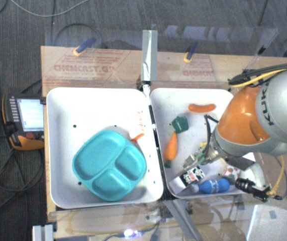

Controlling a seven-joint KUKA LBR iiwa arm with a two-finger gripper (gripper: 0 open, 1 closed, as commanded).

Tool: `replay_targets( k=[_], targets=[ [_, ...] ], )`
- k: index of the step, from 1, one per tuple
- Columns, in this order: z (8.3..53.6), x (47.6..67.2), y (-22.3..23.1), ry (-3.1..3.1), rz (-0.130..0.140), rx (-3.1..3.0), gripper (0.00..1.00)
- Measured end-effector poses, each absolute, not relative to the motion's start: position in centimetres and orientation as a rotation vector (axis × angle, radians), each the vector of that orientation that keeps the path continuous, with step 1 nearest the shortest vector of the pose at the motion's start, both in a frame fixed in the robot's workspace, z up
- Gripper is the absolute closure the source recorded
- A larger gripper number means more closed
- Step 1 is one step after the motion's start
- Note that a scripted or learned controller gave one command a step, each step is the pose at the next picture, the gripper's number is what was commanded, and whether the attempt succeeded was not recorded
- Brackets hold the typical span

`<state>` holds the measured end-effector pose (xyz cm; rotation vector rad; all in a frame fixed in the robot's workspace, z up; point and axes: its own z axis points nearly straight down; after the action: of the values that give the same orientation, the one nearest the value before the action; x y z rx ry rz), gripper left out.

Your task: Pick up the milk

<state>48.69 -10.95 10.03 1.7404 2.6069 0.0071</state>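
Jaws' state I cannot tell, hovering near the milk (194,175) in the right bin (159,134); crowding blue bottle (213,186) could spoil the grasp.

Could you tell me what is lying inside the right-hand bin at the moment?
In the right bin: a sausage, a green block, a carrot, the milk and a blue bottle. The arm covers that bin's right part.

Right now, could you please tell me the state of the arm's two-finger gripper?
Two-finger gripper: low in the right white bin, just above the small black-and-white milk carton; open or shut cannot be told.
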Motion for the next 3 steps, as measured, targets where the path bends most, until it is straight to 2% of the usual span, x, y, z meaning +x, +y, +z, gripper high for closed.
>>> replay_targets(
  k=[1, 2, 3],
  targets=[
    [10.0, 48.7, -11.0, 2.607, 0.007, 1.74, 0.0],
    [23.0, 48.7, -8.9, 2.658, -0.004, 1.673, 0.0],
    [23.0, 48.7, -8.9, 2.658, -0.004, 1.674, 0.0]
  ],
)
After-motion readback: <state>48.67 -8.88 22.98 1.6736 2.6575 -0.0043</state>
